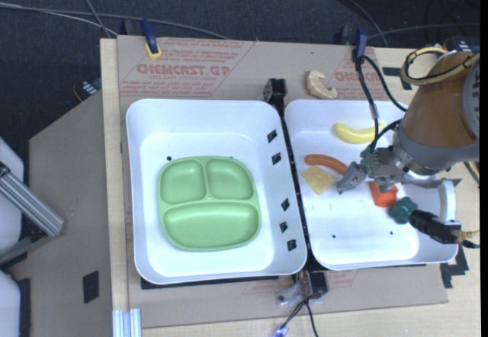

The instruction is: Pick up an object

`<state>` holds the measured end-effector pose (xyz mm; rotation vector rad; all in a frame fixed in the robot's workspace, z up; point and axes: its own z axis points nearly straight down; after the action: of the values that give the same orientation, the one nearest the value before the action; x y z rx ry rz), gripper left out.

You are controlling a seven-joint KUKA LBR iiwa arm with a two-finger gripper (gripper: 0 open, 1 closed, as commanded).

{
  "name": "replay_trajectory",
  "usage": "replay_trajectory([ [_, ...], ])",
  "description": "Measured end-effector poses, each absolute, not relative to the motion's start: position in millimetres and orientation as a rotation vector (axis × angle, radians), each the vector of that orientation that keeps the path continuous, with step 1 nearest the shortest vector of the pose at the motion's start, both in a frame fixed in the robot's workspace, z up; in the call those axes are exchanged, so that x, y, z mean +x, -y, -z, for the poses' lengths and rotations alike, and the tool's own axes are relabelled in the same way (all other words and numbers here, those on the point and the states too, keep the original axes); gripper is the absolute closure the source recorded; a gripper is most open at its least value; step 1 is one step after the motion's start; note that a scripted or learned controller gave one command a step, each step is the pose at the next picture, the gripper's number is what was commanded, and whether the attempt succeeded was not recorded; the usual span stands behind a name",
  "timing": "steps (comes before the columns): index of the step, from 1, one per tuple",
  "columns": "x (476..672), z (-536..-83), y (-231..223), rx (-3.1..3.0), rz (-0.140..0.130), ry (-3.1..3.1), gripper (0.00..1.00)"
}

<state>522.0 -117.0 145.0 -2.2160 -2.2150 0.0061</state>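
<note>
The right bin [358, 248] holds several small items: a yellow banana [352, 132], an orange sausage-shaped piece [325, 162], a pale yellow wedge [317, 181], a red-orange piece [383, 193] and a teal object [402, 210]. My gripper [364, 172] hangs low over the middle of this bin, just right of the yellow wedge and the sausage-shaped piece. The red-orange piece lies right under the wrist, partly covered by it. Nothing is visibly held.
The left bin [145, 175] carries a green divided plate [208, 202]. A beige curved item [321, 84] lies on the cardboard behind the right bin. A black cable [433, 227] runs from the wrist over the bin's right rim.
</note>
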Motion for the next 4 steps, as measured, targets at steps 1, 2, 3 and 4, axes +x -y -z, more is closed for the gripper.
replay_trajectory([
  [1, 513.4, -92, 124, -2.218, -0.006, 2.214, 0.00],
  [2, 515.6, -107, 124, -2.221, 0.002, 2.219, 1.00],
  [3, 520.9, -169, 119, -2.223, 0.006, 2.227, 1.00],
  [4, 522.0, -214, 119, -2.222, 0.004, 2.225, 1.00],
])
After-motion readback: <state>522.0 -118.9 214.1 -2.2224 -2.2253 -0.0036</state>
